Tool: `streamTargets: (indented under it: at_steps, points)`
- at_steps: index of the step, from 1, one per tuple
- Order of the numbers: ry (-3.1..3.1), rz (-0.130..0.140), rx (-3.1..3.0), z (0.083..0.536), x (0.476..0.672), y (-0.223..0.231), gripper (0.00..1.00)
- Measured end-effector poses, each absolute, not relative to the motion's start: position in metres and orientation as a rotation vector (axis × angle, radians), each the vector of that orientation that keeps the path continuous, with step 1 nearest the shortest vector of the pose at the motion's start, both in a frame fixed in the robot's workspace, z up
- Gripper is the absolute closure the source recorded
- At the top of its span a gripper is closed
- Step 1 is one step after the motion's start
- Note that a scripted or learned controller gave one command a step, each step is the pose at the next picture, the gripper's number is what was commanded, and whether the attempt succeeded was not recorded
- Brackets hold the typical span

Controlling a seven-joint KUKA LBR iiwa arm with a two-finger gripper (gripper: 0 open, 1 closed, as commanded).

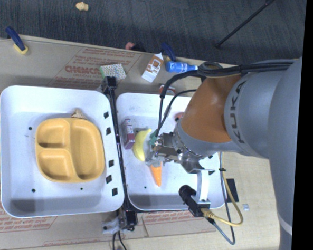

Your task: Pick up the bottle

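In the right bin [141,200], a small maroon and white thing that looks like the bottle [128,134] lies close to the left wall. Just right of it is a yellow banana-shaped toy [140,144], and an orange carrot-like piece [156,175] lies below that. My gripper [157,150] hangs low over the bin between the yellow toy and the carrot, a short way right of the bottle. The arm's wrist covers the gripper's tips.
The left bin [9,192] holds a yellow divided plate [69,149]. Behind the bins, a small carton [152,67], a blue object [179,67] and a green patterned scrap [113,70] lie on the cardboard. The arm's bulk covers the right bin's right half.
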State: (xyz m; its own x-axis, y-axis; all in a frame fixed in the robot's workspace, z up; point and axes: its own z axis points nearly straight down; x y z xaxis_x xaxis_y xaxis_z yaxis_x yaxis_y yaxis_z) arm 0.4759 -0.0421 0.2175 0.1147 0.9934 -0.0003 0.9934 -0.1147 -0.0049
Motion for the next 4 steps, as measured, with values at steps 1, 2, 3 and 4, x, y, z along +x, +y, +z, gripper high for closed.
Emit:
streamTargets:
  at_steps: [1,2,3,4]
  points:
    - [-1.831,0.008,-2.545,0.191,0.475,-0.031,1.0]
    - [-1.965,0.007,-2.441,0.191,0.476,-0.019,1.0]
    - [-2.526,0.001,-1.868,0.318,0.477,-0.028,1.0]
    - [-2.554,0.004,-1.82,0.191,0.476,-0.021,1.0]
